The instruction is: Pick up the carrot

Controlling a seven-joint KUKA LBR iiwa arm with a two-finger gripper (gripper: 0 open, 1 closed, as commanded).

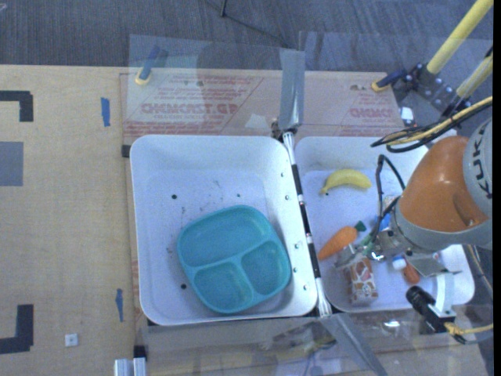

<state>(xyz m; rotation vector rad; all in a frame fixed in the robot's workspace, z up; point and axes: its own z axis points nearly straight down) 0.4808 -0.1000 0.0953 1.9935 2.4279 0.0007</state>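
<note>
An orange carrot (pixel 337 241) with a green top lies in the right bin (pixel 344 300), close to its left wall and pointing down-left. My gripper (pixel 368 251) hangs just right of the carrot's green end, under the orange wrist band. The fingers are small and blurred among other items. Nothing is visibly held.
A yellow banana (pixel 345 181) lies at the back of the right bin. A brown and white packet (pixel 361 280) sits just below my gripper, and a small orange piece (pixel 412 273) lies to its right. The left bin (pixel 156 163) holds a teal divided plate (pixel 196 245).
</note>
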